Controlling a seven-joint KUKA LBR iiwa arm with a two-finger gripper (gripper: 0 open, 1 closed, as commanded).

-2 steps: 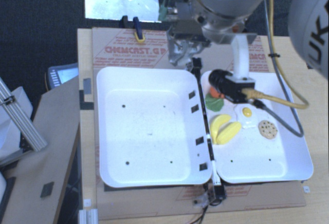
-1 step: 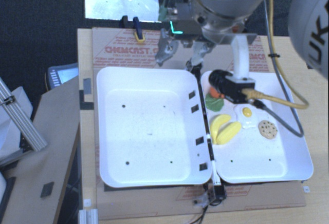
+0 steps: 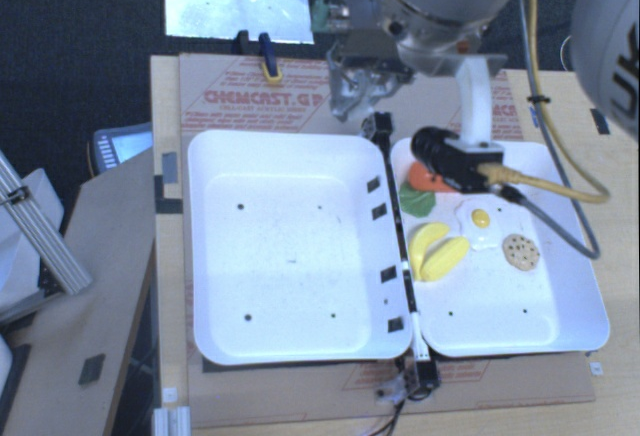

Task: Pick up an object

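The right bin [image 3: 500, 319] holds several toy foods. A yellow banana [image 3: 437, 252] lies near the bin's left wall. A fried egg [image 3: 480, 221] sits just right of it, and a round cookie [image 3: 520, 251] lies further right. An orange and green vegetable piece [image 3: 420, 192] rests at the bin's far left, partly hidden by the robot's wrist parts. My gripper [image 3: 362, 109] hangs above the far edge where the two bins meet, up and left of the foods. I see nothing held in it.
The left bin [image 3: 290, 254] stands beside the right one, joined by a black clipped divider [image 3: 395, 224]. A yellow cable [image 3: 560, 189] loops over the right bin's far side. A yellow and blue clamp [image 3: 268, 59] sits on the cardboard behind the bins.
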